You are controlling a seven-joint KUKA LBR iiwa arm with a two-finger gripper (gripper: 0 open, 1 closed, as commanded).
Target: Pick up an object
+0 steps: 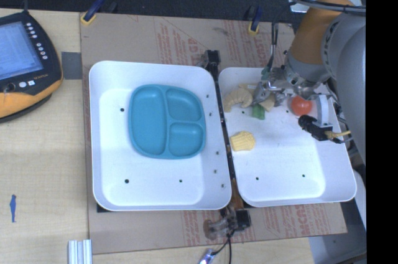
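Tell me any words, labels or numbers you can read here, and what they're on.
None can be read for certain.
Cardboard under the bins: faint red print repeated across it, too washed out to read.
Handheld controller at the left: lit screen with lines of text, too small to read.
Blue tray, white bins and the food pieces: no writing visible.

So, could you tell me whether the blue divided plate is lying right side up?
Right side up: the blue divided plate lies flat in the left bin, its three compartments facing upward.
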